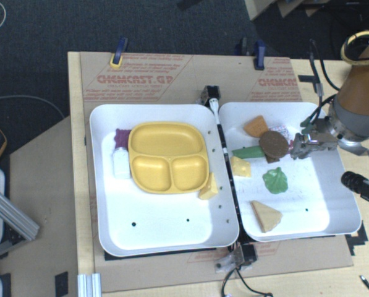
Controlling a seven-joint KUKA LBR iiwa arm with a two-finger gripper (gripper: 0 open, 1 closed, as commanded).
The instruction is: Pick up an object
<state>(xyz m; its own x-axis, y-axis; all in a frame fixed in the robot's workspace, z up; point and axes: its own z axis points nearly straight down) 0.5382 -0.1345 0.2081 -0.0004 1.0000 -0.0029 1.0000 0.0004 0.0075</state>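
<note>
Bins: two white bins are sitting side by side on the bench, the left bin (110, 166) and the right bin (320, 209).
Left bin: one yellow divided plate (169, 155) is lying toward its far edge; one purple piece (121, 138) and one white piece (120, 163) are showing at the plate's left side; one pale yellow chunk (207, 189) is lying by the plate's near right corner.
Right bin: six small things are lying in its left half: an orange piece (256, 127), a brown disc (273, 145), a green stick (249, 152), a yellow block (240, 166), a green leafy lump (275, 180) and a tan wedge (266, 216).
Claw: the gripper (298, 147) is hanging just beside the brown disc's right edge; whether its fingers are apart or together, I cannot tell.
Crowding: the disc is touching the green stick, with the orange piece just behind.
</note>
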